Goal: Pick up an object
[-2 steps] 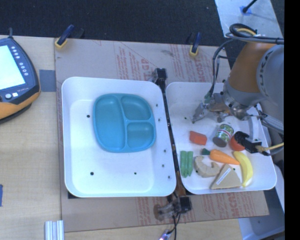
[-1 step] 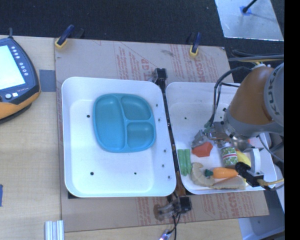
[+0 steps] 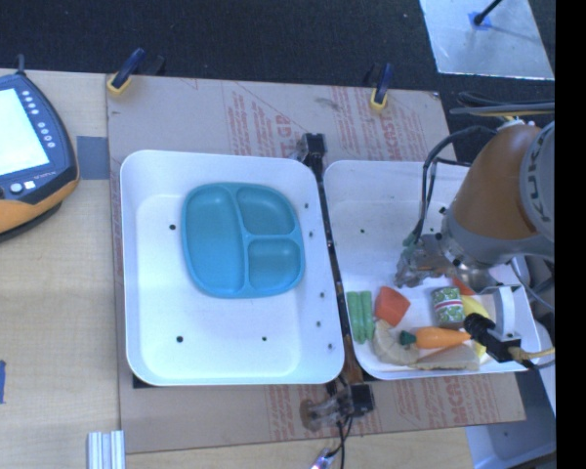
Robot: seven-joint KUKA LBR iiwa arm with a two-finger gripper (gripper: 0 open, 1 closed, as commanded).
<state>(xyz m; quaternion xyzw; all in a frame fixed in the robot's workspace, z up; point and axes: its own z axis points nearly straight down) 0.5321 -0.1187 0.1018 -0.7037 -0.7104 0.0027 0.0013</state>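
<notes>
- Gripper [image 3: 422, 262] hangs low over the right bin [image 3: 371, 203], near its middle; whether it grips anything cannot be told.
- Toys cluster at the bin's 6 o'clock: green piece [image 3: 359, 315], red piece [image 3: 392, 306], carrot [image 3: 439, 338], can [image 3: 447, 306], yellow piece [image 3: 476, 311], tan slab [image 3: 420, 356].
- Red piece lies just beside the gripper, at its 7 o'clock.
- Left bin [image 3: 146, 340] holds a blue tray [image 3: 242, 238], up toward 12 o'clock.
- Tablet [image 3: 20, 154] sits at the bench's 9 o'clock.
</notes>
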